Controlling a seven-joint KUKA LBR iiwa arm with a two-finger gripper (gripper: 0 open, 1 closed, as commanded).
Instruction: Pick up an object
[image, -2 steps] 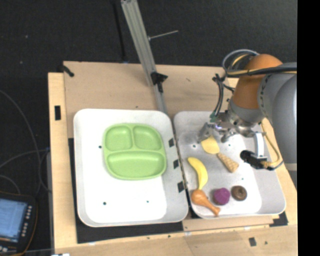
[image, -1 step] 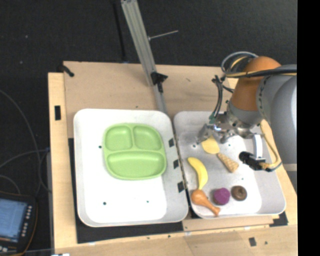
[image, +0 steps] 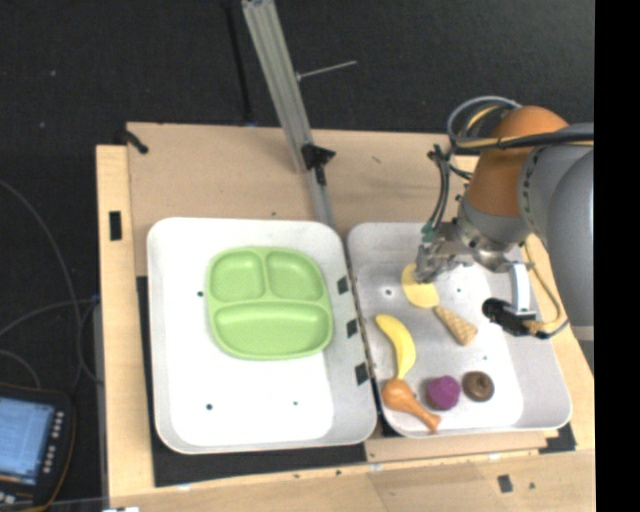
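The right bin (image: 530, 400) holds a pale yellow round piece (image: 421, 291), a waffle cone (image: 456, 324), a banana (image: 397, 343), an orange drumstick-shaped toy (image: 410, 401), a purple ball-like item (image: 442, 391) and a brown doughnut (image: 479, 385). My gripper (image: 431, 263) reaches down from the right at the bin's upper middle, its tip right at the top edge of the yellow piece. The wrist body hides how the fingers stand.
The left bin (image: 180, 400) carries a green divided plate (image: 269, 302). A slanted metal post (image: 290, 110) rises behind the bins. The grey arm and orange band (image: 520, 160) overhang the right bin's upper right corner.
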